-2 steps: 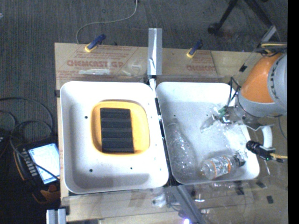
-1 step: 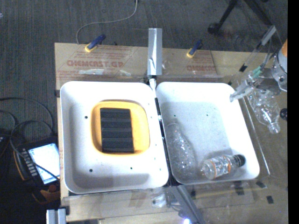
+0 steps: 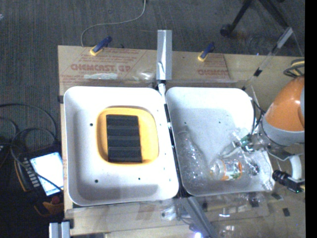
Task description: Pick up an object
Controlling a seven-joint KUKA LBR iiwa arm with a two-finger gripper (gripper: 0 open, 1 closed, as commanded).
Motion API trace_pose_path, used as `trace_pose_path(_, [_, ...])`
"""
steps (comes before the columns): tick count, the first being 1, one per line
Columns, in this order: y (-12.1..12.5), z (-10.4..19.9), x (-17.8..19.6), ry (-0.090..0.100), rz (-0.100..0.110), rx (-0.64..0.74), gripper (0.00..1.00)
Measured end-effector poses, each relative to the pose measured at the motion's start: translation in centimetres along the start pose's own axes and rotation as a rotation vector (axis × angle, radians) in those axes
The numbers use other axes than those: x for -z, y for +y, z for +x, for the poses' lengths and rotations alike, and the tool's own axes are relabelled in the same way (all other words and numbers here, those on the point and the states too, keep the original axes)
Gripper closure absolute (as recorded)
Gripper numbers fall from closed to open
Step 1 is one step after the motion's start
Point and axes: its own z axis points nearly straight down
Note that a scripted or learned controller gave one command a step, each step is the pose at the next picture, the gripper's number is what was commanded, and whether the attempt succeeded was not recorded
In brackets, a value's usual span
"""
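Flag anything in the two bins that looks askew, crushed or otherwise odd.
The clear plastic bottle in the right bin lies on its side and looks crumpled, with an orange label near its middle. A second clear bottle lies tipped over beside it. In the left bin, the yellow tray with a black insert sits flat and square.

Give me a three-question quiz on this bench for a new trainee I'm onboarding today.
1. True or false: the yellow tray with the black ridged insert lies in the left bin.
2. Which bin holds the clear plastic bottle with the orange label? A) left B) right C) neither
3. Fill in: the arm hangs over the ____ edge of the right bin.

Key: 1 true. 2 B. 3 right.
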Motion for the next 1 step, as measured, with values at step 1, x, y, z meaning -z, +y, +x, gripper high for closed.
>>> trace_pose_path(1, [-0.53,3.01,-1.45,-0.018,-0.028,0.048,0.0])
